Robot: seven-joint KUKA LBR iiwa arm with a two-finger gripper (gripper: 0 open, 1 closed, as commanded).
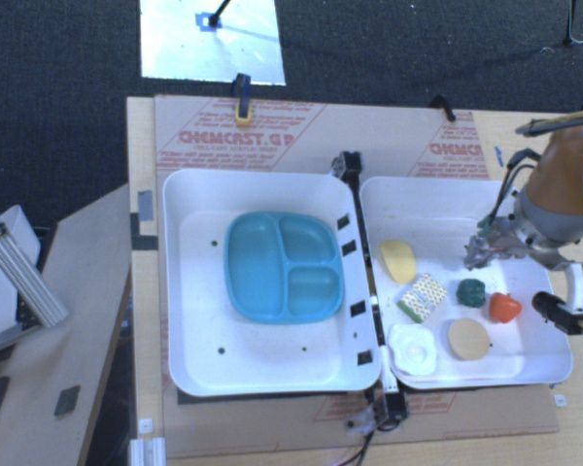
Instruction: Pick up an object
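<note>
The claw (479,251) hovers just above-left of the green toy (471,292); its state I cannot tell. The toy looks small, light, lumpy; best pinched across its middle

Grey arm (560,223); orange band (562,168); dark cable; metallic hand (478,251).

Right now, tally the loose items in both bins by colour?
Blue: 1, divided tray in the left bin
Yellow: 1
Yellow-and-white checked: 1
Green: 1
Orange-red: 1
Tan disc: 1
White: 1
Total: 7
</note>
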